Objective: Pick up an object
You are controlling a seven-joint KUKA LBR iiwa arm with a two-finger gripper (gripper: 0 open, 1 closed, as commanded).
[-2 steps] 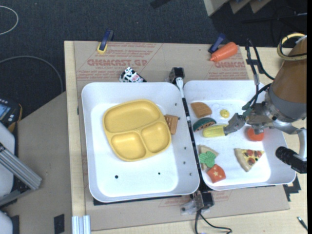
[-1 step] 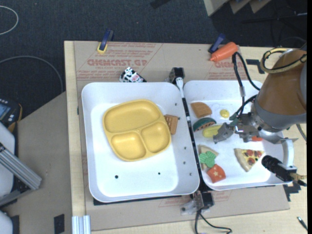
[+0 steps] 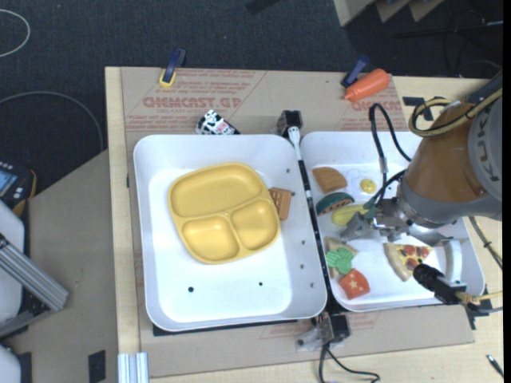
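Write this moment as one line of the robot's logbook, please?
arm: reaching into right bin | gripper: low over toy food, grip unclear | nearest: green piece, red piece | left bin: yellow tray

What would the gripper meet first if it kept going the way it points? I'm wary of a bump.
The gripper points toward the left bin. First in line looks like the yellow-green toy beside it, then the divider. Depth is unclear from above.
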